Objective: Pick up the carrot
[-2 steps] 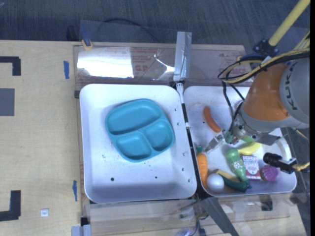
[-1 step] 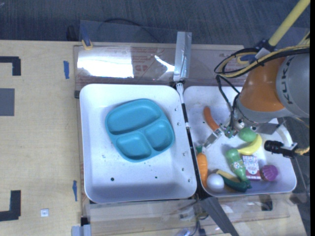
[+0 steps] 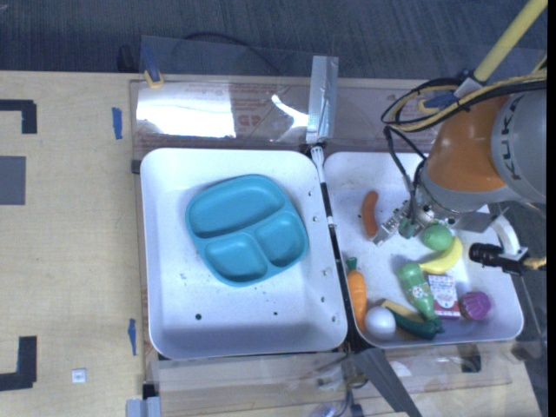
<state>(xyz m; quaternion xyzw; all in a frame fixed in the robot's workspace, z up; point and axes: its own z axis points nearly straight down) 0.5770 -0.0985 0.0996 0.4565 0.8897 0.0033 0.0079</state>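
The carrot is orange with a green top and lies along the left wall of the right bin, near its front. My gripper hangs over the middle of that bin, up and to the right of the carrot and apart from it. A red-orange sausage lies just left of the gripper. The grey arm with its orange band comes in from the right above it.
Around the gripper lie a green fruit, a banana, a green bottle, a white egg, a small carton and a purple item. The left bin holds a blue divided plate.
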